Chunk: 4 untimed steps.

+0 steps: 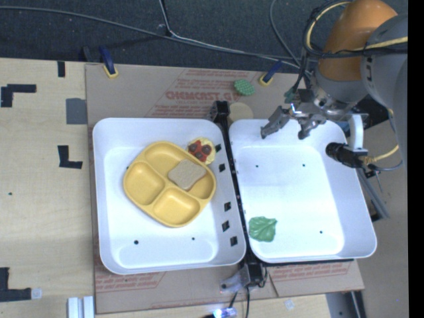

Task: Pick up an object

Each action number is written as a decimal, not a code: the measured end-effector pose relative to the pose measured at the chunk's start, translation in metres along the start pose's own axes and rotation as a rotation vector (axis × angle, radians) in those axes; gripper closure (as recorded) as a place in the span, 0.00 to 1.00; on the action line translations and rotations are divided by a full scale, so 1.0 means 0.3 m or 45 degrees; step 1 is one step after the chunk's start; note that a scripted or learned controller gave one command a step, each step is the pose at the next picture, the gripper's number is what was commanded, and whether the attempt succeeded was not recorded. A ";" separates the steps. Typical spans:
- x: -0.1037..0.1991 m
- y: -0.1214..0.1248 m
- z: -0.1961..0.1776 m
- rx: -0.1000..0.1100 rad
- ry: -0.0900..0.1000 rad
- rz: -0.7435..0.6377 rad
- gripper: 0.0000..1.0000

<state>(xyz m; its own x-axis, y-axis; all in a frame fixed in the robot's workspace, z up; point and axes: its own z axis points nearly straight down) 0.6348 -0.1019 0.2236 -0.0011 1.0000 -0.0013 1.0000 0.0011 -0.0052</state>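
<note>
End effector (286,128) hangs over the far edge of the right bin (344,204), fingers spread wide w/ nothing between them. One finger tip points toward the bin divider, the other sits closer to the wrist side.

Nearest candidate to pick: green leaf (262,228), lying flat on the floor of the right bin at its near-left corner, just beside the divider. From the end effector it lies toward the near edge of the desk and slightly toward the left bin, so well apart, w/ most of the bin floor between them. Leaf is roughly as wide as long; no clear long axis to line the fingers against, and it looks thin, so prob. a hard grasp from above.

Left bin (106,197) holds a yellow tray (149,187) w/ compartments; a brown slab (186,173) sits in the middle of it and a red/dark item (201,150) at its far-right corner, near the divider. These are farther across from the arm, which reaches in from the right.

Hard to read: how high the fingers are above the bin floor, since the view is slanted. The red/dark item is too small to identify. A small green thing (244,86) lies outside the bins on the cardboard beyond them; shape unclear.
</note>
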 end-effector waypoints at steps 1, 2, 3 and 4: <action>0.013 0.007 0.214 0.002 0.001 -0.001 0.00; 0.008 0.010 0.362 0.001 0.000 0.000 0.00; 0.010 0.014 0.318 -0.004 0.000 -0.003 1.00; 0.018 0.030 0.174 -0.010 0.001 -0.001 1.00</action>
<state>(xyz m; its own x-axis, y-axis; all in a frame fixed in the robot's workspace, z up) 0.6435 -0.0966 0.1714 -0.0018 1.0000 -0.0002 1.0000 0.0018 0.0026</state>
